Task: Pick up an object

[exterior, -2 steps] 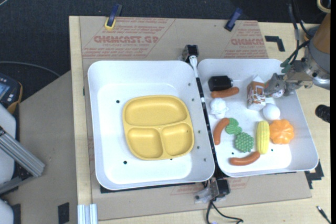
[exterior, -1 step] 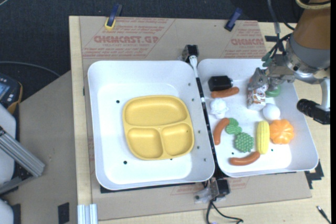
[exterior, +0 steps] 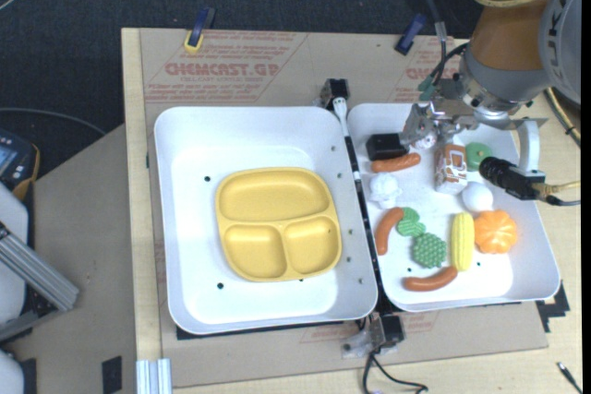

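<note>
The tabletop (exterior: 231, 60) carries a board printed with red lettering, and on it sit two white bins touching side by side. The left bin (exterior: 185, 152) holds just a yellow divided plate (exterior: 275, 221), lying flat near its middle. The right bin (exterior: 536, 268) holds all the small things I could pick.

My arm (exterior: 517, 23) comes in from the right, over the far end of that bin. My hand (exterior: 422, 132) is low above the bin's far left part; I cannot tell whether it is open or closed, and I see nothing gripped in it.

Just beside my hand lie a black block (exterior: 385, 146) and, touching its near side, a sausage (exterior: 395, 164). A brown-and-white carton (exterior: 452, 167) stands close on the other side, crowding the spot.

Nearer the camera are an orange (exterior: 496, 232) touching a corn cob (exterior: 463, 241), a second sausage (exterior: 429, 280) along the near wall, a reddish curved piece (exterior: 387, 230) and a green knobbly piece (exterior: 428, 248). A white egg (exterior: 477, 197) and a small white lump (exterior: 383, 189) lie between.
</note>
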### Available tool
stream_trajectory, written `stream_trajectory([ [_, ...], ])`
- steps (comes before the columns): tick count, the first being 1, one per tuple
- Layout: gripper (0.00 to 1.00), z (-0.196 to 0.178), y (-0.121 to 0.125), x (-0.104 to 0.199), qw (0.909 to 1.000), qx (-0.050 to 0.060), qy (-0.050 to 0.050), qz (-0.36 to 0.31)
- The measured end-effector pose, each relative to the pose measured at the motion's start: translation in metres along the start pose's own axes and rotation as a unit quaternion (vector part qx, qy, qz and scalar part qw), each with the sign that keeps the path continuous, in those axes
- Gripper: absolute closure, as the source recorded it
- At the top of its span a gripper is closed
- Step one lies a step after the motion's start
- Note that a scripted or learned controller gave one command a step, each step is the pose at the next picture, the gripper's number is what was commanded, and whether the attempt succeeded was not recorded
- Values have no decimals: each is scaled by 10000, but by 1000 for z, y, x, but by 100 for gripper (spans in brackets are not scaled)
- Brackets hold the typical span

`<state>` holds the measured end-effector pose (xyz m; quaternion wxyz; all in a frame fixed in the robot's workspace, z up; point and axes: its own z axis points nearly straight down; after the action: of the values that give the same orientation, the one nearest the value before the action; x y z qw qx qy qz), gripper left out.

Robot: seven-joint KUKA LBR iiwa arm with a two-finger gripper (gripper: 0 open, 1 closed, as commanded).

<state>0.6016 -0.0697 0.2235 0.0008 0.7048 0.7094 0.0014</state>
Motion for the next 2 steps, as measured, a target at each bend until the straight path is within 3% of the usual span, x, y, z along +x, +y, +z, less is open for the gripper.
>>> stream_trajectory([
  [2,100,-13,35,94,10000,-6,0,3],
])
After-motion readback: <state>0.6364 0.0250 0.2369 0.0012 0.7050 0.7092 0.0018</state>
